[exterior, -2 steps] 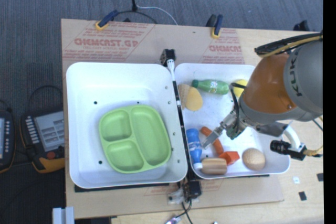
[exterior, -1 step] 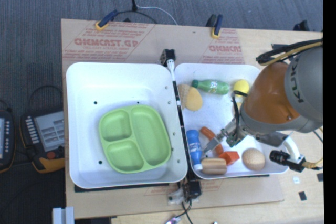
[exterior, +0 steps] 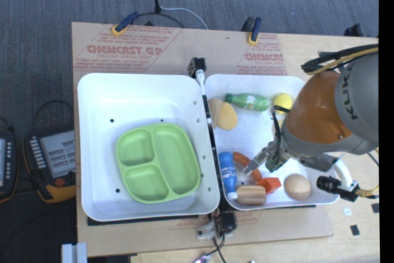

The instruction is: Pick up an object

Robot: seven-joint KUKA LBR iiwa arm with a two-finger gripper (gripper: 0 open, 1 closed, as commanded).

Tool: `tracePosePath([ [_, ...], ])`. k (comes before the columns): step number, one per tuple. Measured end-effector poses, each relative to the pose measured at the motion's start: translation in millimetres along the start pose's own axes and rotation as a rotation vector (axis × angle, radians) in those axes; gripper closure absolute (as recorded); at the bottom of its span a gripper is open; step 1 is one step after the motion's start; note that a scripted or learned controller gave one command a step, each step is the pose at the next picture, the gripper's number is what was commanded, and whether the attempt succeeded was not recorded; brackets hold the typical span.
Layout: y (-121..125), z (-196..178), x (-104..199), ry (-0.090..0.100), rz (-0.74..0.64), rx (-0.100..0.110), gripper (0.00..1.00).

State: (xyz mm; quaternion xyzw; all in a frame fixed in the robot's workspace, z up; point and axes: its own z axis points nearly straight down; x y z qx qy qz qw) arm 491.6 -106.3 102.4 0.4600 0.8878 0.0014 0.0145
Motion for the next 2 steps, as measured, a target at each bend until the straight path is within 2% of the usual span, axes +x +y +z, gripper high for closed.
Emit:
tracePosePath([
  [1,-1.0,-0.7,-2.0,-0.005,0.002,0.000,0.00],
  [2,-5.8,10.2,-0.1,-0.001,0.375,0.012,0.00],
])
